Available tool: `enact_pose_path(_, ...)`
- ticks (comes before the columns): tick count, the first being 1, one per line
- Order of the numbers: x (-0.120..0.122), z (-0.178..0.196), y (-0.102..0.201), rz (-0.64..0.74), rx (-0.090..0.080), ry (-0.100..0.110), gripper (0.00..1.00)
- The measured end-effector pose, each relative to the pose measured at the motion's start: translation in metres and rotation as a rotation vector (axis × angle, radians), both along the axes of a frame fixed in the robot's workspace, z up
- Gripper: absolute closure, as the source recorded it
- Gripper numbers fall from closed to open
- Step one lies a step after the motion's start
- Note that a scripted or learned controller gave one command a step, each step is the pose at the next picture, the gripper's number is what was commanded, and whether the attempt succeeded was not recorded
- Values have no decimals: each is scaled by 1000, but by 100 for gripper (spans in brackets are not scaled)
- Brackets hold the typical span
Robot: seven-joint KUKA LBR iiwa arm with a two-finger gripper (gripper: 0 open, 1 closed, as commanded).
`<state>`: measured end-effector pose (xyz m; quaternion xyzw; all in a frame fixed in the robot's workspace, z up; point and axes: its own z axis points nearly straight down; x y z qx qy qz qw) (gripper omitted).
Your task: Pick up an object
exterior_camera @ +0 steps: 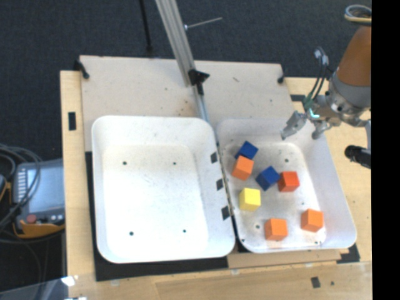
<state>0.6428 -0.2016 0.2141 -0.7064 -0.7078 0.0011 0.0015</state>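
Blocks, seven of them, sit in the right bin (pixel 331 192), likely so the arm can reach, and the gripper (pixel 306 125) hangs open and empty above that bin's far edge, nearest the blue block (pixel 248 150).

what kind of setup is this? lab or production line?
Likely a robotics lab grasping rig: two white bins on a wooden bench, coloured toy cubes as test objects, and an aluminium camera mast overhead.
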Motion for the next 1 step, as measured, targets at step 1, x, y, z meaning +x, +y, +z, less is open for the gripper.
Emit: enact_pose_path(1,1,3,-1,3,-4,-4,0)
